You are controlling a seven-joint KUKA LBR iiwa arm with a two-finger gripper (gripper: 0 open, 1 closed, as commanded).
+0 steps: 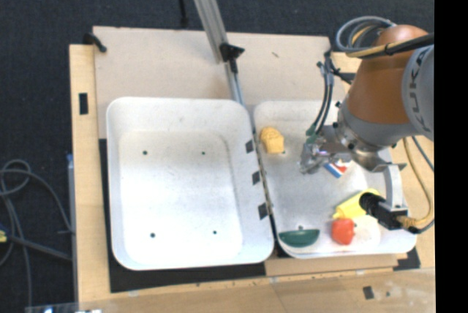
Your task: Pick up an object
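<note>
The grey arm with its orange band (pixel 380 96) is reaching in from the right and hanging over the far-right part of the right bin (pixel 292 114). Its gripper (pixel 316 158) is pointing down toward the middle of that bin, just above the floor; whether it is apart or together cannot be told from this slant, and nothing is showing between its tips. A small red, white and blue object (pixel 336 170) is lying just right of the gripper, partly under the wrist. A yellow, rounded object (pixel 272 140) is sitting near the bin's left wall, toward the far side, left of the gripper and apart from it. Along the near edge, a dark green bowl-shaped piece (pixel 300 236) is resting against the rim, with a red ball-like object (pixel 344 231) to its right and a yellow block (pixel 351 206) just beyond that, touching the red one. The left bin (pixel 121 180) is lying beside it, their walls meeting. A metal strut (pixel 206 1) is slanting away at the far side.
</note>
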